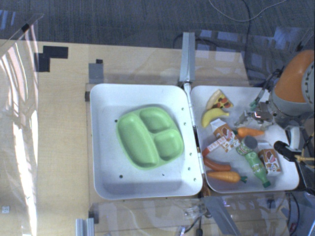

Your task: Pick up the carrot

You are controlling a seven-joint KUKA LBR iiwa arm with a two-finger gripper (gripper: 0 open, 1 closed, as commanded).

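Camera view, from above: a grey arm with an orange band (pixel 298 80) reaches into the right-hand shallow white bin (pixel 290 183). Its two-finger gripper (pixel 257 114) hangs low over the toys; whether it is open or closed cannot be told. Just below the fingers lies a small orange carrot with a green tip (pixel 250 131). A second, larger orange carrot (pixel 227 177) lies well below, near the bin's front. Judging by this, the approach step is underway; next comes lowering squarely onto the carrot and closing.

I see bright, even overhead light, soft shadows inside the white bins (pixel 98 146), pale glare streaking a clear panel (pixel 19 107) far from the gripper, and slight overall softness.
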